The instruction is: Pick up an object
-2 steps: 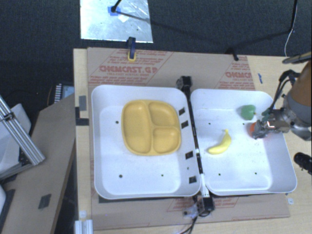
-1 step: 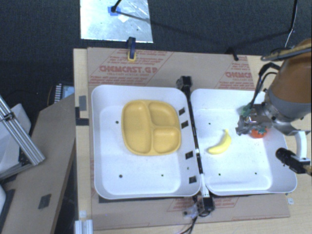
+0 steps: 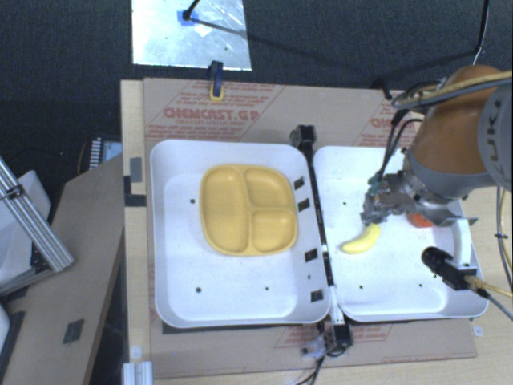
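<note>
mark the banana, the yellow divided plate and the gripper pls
banana (image 3: 361, 241): camera view, middle of its curved body.
yellow divided plate (image 3: 228, 207): camera view, floor of its large compartment.
gripper (image 3: 375, 215): camera view, its lower tip, by the banana's upper end.

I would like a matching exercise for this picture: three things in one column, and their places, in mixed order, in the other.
Things:
1. yellow three-compartment plastic plate
2. small yellow banana
3. robot's gripper

Places:
a. lying in the right white bin
b. close by the banana's upper end
c. in the left white bin

Pairs: 1-c, 2-a, 3-b.
</note>
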Controlling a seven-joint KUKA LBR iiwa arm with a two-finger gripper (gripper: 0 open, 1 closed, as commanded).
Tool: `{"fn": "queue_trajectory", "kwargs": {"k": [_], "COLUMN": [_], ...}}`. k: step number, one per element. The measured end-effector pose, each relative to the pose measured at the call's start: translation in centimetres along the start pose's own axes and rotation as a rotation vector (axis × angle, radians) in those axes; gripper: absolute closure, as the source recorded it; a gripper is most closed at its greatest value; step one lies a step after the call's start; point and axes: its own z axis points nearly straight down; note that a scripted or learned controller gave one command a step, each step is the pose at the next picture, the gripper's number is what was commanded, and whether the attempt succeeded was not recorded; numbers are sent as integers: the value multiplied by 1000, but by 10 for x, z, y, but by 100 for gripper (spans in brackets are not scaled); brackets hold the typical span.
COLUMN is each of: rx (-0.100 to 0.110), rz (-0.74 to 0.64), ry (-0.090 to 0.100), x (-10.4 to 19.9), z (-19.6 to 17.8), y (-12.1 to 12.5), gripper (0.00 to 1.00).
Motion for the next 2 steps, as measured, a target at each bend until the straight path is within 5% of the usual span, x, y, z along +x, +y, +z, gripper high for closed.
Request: {"fn": "queue_trajectory", "kwargs": {"k": [2], "rx": [0], "rz": [0], "ry": [0], "x": [110], "z": [18], "y": [15], "gripper": [100]}}
